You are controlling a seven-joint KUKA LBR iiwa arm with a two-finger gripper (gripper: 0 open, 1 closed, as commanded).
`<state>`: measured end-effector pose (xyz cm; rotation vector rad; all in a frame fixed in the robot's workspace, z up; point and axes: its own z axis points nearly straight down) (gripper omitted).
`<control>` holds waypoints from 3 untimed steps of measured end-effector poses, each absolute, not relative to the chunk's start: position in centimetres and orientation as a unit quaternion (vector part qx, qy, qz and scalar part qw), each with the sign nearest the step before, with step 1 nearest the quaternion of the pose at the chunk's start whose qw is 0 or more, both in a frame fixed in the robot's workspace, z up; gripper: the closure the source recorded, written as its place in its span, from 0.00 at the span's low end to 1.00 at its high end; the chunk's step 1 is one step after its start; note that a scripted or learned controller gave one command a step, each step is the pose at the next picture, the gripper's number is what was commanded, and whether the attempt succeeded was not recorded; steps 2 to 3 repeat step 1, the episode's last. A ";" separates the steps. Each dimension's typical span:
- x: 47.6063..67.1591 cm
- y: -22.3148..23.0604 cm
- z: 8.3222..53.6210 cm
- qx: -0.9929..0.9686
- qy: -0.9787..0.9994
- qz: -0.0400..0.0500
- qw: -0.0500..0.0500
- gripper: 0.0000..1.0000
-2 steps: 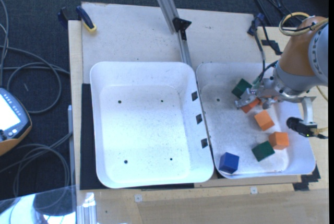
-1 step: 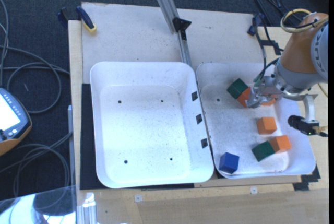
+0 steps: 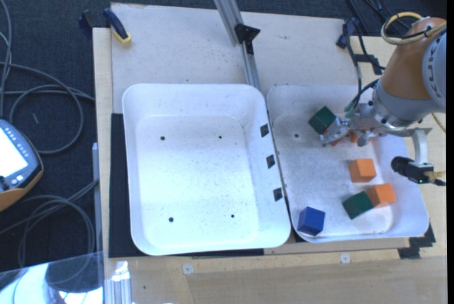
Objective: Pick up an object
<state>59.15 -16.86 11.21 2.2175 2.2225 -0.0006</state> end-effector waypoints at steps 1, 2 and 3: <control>62.9 -14.8 9.9 0.706 0.709 0.001 0.001 0.00; 62.9 -14.8 9.9 0.706 0.709 0.001 0.001 0.00; 62.9 -14.8 9.9 0.706 0.709 0.001 0.001 0.00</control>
